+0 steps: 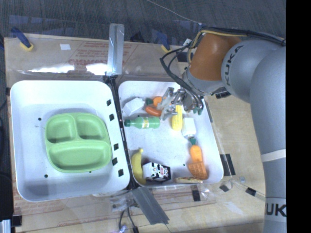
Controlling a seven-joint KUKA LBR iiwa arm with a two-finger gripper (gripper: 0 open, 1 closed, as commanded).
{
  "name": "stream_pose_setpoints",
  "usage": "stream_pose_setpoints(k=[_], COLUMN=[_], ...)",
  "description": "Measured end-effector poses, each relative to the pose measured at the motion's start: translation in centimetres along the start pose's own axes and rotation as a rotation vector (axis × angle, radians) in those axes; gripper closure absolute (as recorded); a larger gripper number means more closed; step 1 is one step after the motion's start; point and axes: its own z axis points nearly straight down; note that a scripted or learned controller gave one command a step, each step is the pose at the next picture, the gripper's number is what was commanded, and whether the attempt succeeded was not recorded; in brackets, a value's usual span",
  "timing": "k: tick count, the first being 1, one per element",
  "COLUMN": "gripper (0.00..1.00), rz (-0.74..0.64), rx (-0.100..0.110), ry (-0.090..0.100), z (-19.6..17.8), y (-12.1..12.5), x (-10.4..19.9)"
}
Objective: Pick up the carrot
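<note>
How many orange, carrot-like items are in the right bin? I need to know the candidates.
2. One carrot with a green top lies near the bin's right wall; one smaller orange piece sits beside the gripper. Others may be hidden under the arm.

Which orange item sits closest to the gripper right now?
The small orange piece at the right bin's top, just left of the gripper. The carrot lies farther down, near the bin's right wall.

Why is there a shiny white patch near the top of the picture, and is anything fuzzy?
In the camera view, light bounces off the clear plastic sheet behind the left bin, making glare; the metal strip shines too. The claw and the toys around it look a bit soft, so small details there are hard to make out. The green plate looks evenly lit.
</note>
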Motion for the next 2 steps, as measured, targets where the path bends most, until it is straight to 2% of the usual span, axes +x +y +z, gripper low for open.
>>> stream_pose_setpoints(k=[1,2], gripper=[0.00,1.00], rz=[-0.002,-0.006], rx=[-0.002,0.000], ry=[0.021,0.005], z=[0.3,-1.0], y=[0.0,0.1], x=[0.4,0.0])
